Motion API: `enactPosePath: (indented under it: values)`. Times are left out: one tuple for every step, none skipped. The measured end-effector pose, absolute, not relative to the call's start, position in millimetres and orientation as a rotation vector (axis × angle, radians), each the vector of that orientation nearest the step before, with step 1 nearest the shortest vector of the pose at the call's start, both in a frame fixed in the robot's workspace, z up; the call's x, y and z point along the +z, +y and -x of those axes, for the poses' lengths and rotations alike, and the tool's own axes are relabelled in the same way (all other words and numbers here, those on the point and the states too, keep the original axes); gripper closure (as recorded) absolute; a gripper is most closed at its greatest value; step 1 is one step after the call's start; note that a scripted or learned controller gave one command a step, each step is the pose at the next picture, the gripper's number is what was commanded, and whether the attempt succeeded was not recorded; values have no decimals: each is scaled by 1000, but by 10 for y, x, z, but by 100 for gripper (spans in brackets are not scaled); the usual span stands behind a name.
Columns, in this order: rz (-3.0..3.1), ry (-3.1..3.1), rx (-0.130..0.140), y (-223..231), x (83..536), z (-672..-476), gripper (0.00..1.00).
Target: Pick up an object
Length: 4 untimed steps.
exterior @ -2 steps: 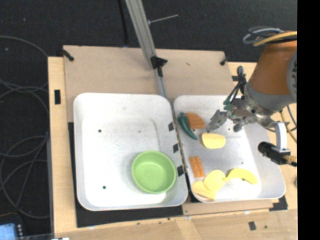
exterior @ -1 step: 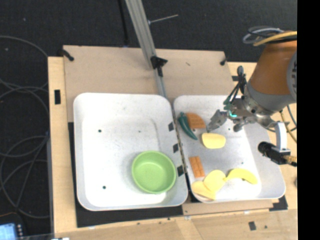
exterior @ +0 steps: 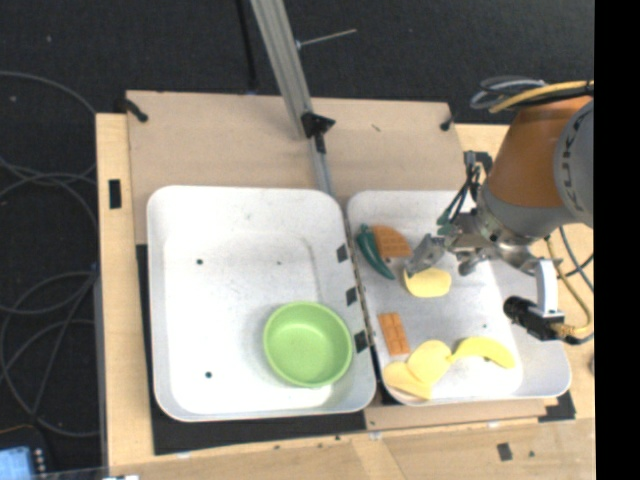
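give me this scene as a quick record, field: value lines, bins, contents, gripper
left bin: green bowl near its front right corner
right bin: pale yellow piece, orange block, yellow pieces at front, green and orange item at left wall
gripper: over right bin, just above the pale yellow piece
grasp: cannot tell

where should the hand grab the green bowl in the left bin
Grip the green bowl by its rim, coming straight down from above. It sits upright with its mouth open, so one finger can go inside and one outside the thin wall. Its left edge has the most bare bin floor around it.
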<state>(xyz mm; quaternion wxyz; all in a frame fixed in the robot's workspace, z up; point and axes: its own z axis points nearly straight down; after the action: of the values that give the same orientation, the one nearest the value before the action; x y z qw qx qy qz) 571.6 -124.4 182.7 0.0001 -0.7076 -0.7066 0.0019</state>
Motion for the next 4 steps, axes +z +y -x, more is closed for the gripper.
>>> enactPosePath:
  values:
    - [2223, -2216, 7, -1167, 1242, -5691, 0]
    - [2226, -2219, 4, -1184, 1001, -5691, 0]
    - [2233, -2216, -5, -1185, 1124, -5707, 100]
    - [2229, -2220, -6, -1178, 1571, -5678, 100]
